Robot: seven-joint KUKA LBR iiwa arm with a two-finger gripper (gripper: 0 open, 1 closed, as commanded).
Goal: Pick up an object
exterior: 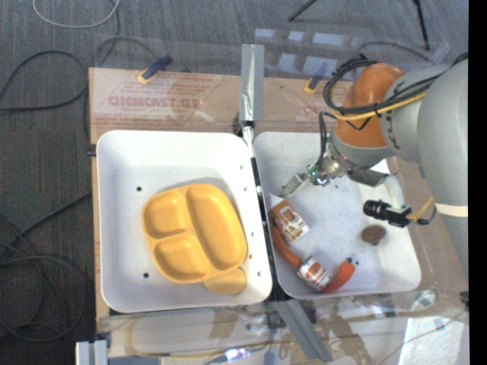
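Observation:
My gripper (306, 179) hangs over the upper middle of the right bin (396, 268), open, with nothing between its fingers. Below it, near the bin's left wall, lies a small orange-and-white box (289, 221). An orange sausage-shaped piece (285, 249) lies under the box. A small can (311, 271) and an orange carrot-like piece (343, 274) rest at the bin's front. A brown round lump (372, 235) sits toward the right side.
The left bin (122, 158) holds a yellow divided tray (195, 231), with a yellow round piece (227, 282) tucked at its front edge. A raised divider (259, 204) separates the two bins. The arm's grey body covers the right bin's far right corner.

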